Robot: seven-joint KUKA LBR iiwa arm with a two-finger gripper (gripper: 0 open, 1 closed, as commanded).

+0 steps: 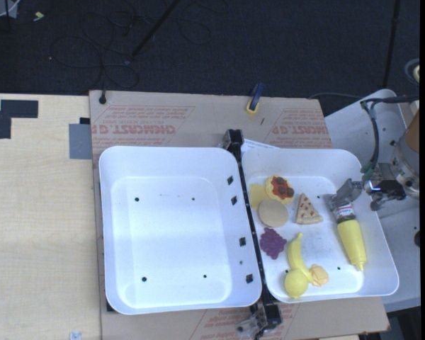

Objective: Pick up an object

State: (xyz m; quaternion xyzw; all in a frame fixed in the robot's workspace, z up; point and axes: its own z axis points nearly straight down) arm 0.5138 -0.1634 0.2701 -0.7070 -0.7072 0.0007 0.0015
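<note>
Camera view. We logged the tool point(342, 197) at the right bin's point(379, 278) right side, poised low, touching or just above the cap end of the yellow bottle point(353, 241), likely its target; whether it was spread or pinching we could not tell. Left of the bottle in that bin: pizza slice point(307, 210), tart point(279, 188), round biscuit point(273, 213), purple grapes point(272, 243), banana point(295, 252), lemon point(296, 282). Left bin point(113, 190): nothing logged.
</note>
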